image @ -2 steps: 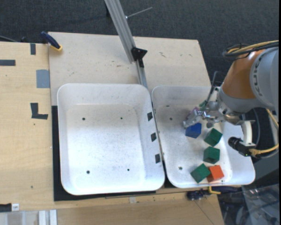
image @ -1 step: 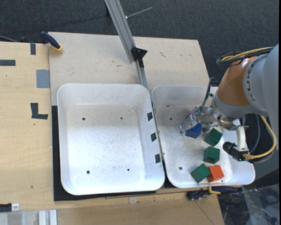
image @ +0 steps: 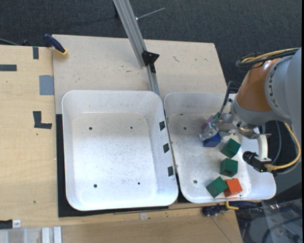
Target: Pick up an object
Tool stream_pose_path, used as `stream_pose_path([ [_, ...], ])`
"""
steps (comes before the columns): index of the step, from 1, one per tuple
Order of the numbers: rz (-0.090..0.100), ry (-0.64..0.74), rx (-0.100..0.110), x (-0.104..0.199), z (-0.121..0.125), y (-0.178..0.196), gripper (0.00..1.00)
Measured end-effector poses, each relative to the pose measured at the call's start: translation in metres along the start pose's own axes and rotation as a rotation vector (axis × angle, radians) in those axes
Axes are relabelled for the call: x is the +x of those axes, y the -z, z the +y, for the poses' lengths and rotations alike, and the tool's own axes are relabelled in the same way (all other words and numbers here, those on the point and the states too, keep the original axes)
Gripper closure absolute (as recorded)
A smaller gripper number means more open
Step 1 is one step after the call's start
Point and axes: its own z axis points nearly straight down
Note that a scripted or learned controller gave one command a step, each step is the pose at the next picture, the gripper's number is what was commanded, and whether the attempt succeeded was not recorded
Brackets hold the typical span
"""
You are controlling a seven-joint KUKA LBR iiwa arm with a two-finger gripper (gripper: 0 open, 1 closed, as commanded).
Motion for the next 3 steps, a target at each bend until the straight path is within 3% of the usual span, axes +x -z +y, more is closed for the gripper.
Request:
stream_pose_path([
  [2,-0.003,-0.002,-0.006,-0.019,0.003,0.099,1.00],
  [3,-0.002,-0.001,-0.005,-0.018,0.003,0.131,1.00],
])
